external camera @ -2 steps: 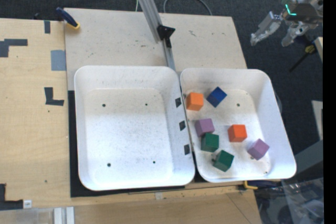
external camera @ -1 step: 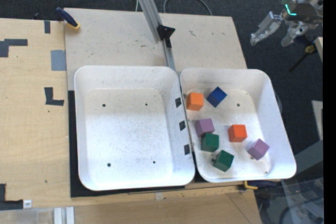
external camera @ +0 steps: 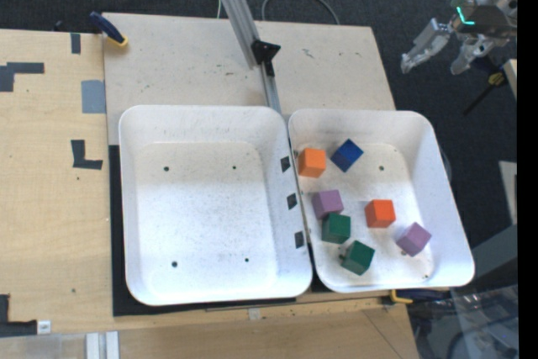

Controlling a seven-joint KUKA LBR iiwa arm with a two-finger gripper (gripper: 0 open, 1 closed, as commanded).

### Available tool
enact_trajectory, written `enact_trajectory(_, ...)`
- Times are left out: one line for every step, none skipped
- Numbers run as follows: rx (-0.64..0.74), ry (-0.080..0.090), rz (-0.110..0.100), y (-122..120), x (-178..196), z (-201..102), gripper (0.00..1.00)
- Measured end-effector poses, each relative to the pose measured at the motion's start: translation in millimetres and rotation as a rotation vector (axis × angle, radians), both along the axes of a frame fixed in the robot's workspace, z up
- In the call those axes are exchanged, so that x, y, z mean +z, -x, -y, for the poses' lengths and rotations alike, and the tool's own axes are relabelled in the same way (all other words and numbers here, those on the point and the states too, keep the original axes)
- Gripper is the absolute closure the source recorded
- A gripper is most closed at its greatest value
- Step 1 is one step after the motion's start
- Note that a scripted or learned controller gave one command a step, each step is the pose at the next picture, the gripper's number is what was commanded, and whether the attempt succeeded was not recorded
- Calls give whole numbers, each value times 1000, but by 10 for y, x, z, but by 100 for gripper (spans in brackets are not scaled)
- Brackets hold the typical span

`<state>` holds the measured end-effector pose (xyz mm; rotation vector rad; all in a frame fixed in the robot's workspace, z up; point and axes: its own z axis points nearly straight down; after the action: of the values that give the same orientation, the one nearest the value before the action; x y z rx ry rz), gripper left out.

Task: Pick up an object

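green cube in right bin | gripper spread wide, holding nothing

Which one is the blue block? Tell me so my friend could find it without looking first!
Look at the right bin, the one with all the little blocks in it. Go to its far end, where two blocks sit side by side: the orange block on the left and the blue block on the right. It is the only blue one; the others are orange, purple or green.
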<state>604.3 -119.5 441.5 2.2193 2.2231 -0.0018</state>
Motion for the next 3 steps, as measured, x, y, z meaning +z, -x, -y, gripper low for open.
enact_trajectory(0, 0, 0, 0, 0, 0, 0)
enact_trajectory(0, 0, 0, 0, 0, 0, 0)
enact_trajectory(0, 0, 0, 0, 0, -1, 0)
